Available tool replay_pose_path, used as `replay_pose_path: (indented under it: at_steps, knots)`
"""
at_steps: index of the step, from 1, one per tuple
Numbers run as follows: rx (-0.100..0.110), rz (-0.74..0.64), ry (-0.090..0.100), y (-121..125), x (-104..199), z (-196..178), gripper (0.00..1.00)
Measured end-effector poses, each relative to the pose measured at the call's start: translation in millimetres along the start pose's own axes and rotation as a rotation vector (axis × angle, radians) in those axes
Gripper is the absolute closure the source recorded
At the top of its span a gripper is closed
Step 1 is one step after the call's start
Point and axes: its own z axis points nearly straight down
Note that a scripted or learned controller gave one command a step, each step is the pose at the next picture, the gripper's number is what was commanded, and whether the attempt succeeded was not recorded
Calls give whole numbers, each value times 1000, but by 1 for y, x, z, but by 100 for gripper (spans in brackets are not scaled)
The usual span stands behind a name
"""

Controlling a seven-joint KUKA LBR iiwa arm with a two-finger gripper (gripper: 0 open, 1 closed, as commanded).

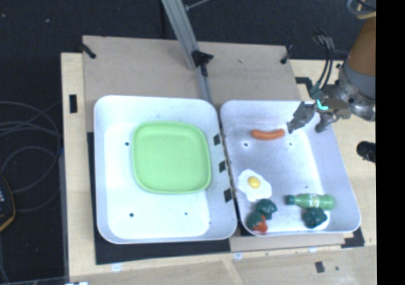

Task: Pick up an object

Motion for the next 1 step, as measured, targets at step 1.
replay_pose_path:
  at_steps: [1]
  knots:
    - [0,0,0,0,0,0,0]
